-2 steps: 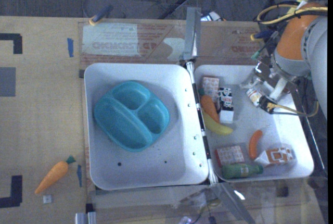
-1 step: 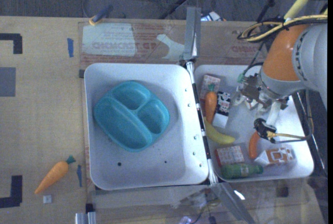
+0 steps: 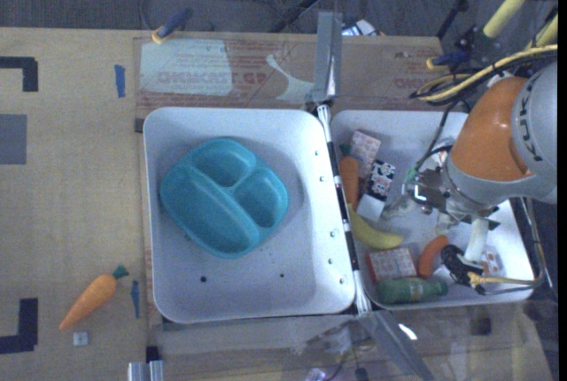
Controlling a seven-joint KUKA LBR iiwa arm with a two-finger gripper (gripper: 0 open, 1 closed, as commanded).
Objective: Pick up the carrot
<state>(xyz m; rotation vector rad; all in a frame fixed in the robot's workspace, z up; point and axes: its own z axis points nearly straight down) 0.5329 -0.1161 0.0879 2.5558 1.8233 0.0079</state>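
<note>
Carrot [image 3: 351, 179] lies lengthwise against the left wall of the right bin [image 3: 523, 264], above a banana [image 3: 376, 234]; judged a light, rigid, smooth toy, best gripped across its thick middle; end effector [image 3: 423, 197] hangs just right of it, over the clutter; its opening cannot be told.

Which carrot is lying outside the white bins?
The carrot with the green top, on the bench at the lower left. The other carrot lies inside the right bin.
</note>
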